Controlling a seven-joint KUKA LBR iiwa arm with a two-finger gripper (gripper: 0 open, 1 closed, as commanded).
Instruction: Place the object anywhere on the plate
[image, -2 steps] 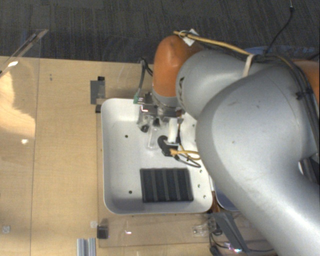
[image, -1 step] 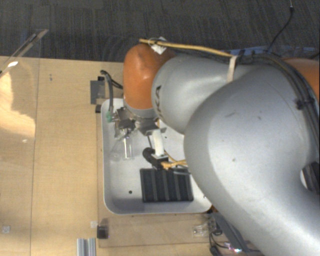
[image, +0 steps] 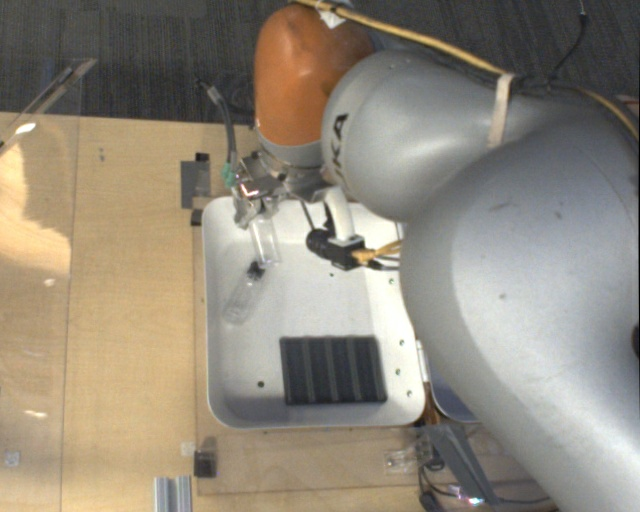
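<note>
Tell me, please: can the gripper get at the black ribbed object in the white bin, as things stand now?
Probably yes. The black ribbed object lies flat on the floor of the white bin with bare floor around it and nothing on top. The gripper is over the same bin, toward its far end.

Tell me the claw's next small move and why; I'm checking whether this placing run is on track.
Probably slide the claw across the white bin toward the black ridged block, staying above it. The claw hangs over the bin's upper-left corner in the camera view, well apart from the block, which lies flat near the bin's lower edge and looks untouched. Whether the claw carries anything is unclear.
</note>
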